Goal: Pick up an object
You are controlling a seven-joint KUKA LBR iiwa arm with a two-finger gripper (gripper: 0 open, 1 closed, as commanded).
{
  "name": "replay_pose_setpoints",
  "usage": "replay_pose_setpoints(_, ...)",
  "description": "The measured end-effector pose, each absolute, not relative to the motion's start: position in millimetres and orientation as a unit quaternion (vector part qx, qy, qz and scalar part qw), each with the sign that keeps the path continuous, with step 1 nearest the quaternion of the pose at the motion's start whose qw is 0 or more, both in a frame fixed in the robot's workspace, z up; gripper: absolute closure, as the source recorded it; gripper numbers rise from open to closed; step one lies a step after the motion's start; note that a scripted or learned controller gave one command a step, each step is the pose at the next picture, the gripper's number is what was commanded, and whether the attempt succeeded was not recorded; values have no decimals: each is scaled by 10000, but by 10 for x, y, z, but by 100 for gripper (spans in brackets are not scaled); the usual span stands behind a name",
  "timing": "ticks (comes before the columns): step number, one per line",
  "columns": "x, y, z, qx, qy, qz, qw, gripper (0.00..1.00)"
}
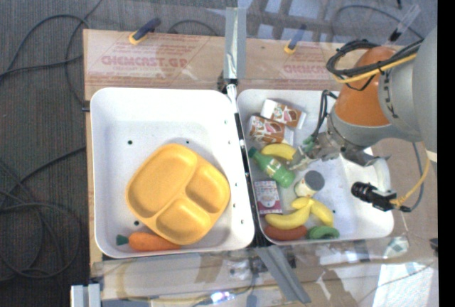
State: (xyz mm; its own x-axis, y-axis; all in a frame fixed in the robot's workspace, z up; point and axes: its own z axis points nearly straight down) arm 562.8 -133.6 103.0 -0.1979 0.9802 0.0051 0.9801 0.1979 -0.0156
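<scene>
We see the tool (311, 150) low over the right bin's (370, 227) clutter near the green bottle (273, 166), presumably choosing 1 item; its grip we cannot tell.

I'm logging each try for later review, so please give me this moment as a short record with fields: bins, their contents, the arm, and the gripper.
left bin: yellow divided tray, tilted; toy carrot at its near edge
right bin: green bottle, toy bananas, small printed packets, other small items
arm: reaches in from the view's right, over the right bin
gripper: low over the right bin, beside the green bottle; finger state cannot be told
held object: none visible
</scene>
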Motion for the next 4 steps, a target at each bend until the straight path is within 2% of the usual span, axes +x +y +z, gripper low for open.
replay_pose_setpoints(1,5639,-1396,1059,-6353,-7722,60,6,0)
replay_pose_setpoints(2,5620,-1372,1101,-6345,-7728,79,68,100)
replay_pose_setpoints(3,5623,-1391,1109,-6352,-7723,86,48,0)
replay_pose_setpoints(4,5608,-1377,1155,-6347,-7726,103,95,100)
